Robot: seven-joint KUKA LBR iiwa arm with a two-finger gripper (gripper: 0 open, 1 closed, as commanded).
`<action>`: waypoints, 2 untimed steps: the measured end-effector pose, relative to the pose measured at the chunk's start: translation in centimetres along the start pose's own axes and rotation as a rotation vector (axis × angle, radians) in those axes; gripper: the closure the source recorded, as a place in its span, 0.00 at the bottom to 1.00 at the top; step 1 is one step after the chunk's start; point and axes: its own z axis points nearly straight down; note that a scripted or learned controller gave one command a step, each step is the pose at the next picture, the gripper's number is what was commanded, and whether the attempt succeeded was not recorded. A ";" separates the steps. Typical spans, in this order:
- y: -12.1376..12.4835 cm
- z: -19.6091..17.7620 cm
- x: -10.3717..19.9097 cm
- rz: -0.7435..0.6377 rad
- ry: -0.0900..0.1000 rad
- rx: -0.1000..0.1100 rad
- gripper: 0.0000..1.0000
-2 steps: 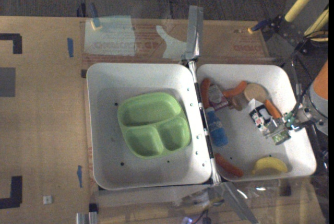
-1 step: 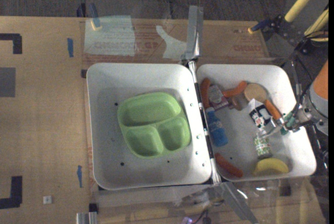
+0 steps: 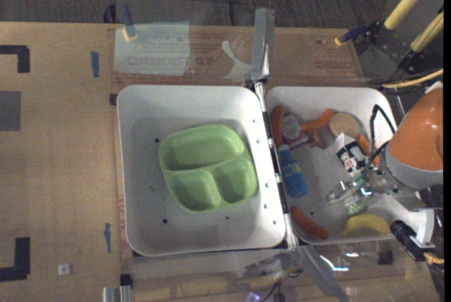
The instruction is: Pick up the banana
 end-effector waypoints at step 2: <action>-0.6 0.1 -3.4 0.166 -0.001 0.003 0.00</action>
